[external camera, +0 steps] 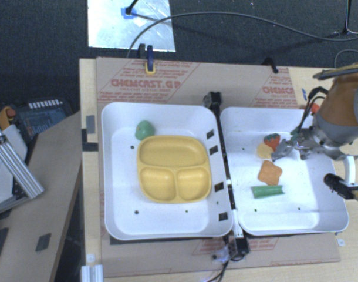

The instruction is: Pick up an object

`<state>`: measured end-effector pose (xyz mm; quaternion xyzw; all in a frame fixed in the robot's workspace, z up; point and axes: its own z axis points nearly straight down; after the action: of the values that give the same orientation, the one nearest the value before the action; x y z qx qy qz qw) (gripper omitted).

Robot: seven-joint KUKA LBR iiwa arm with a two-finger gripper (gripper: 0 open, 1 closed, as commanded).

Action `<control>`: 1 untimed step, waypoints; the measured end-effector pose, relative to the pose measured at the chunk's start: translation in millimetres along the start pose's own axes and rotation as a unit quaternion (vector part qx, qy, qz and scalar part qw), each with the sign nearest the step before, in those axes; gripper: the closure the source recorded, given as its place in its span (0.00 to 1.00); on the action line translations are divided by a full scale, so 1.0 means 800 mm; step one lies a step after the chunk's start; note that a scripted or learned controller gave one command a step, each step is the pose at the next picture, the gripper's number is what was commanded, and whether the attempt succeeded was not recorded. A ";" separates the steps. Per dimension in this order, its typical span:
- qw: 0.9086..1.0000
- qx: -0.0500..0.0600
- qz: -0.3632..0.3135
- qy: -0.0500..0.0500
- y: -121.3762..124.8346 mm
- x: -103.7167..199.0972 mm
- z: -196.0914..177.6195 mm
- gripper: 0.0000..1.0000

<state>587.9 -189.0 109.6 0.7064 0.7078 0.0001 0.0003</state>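
The right bin (320, 216) holds a few small items. A red and green piece (272, 139) lies next to a pale yellow piece (263, 151). Below them are an orange square block (270, 173) and a green stick (267, 191). My gripper (286, 149) reaches in from the right, low over the bin, with its tip just right of the yellow piece and above the orange block. Nothing is visibly held in it.
The left bin (117, 216) carries a yellow divided tray (173, 168) and a green round object (145, 130) at its upper left. A black hinge strip (221, 163) runs between the bins. The arm's orange band (346, 101) hangs over the right bin's far right edge.
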 end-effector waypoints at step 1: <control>1.000 -0.001 0.001 0.000 0.002 0.000 0.031 0.00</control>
<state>589.4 -189.0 85.2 0.7070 0.7072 0.0008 0.0016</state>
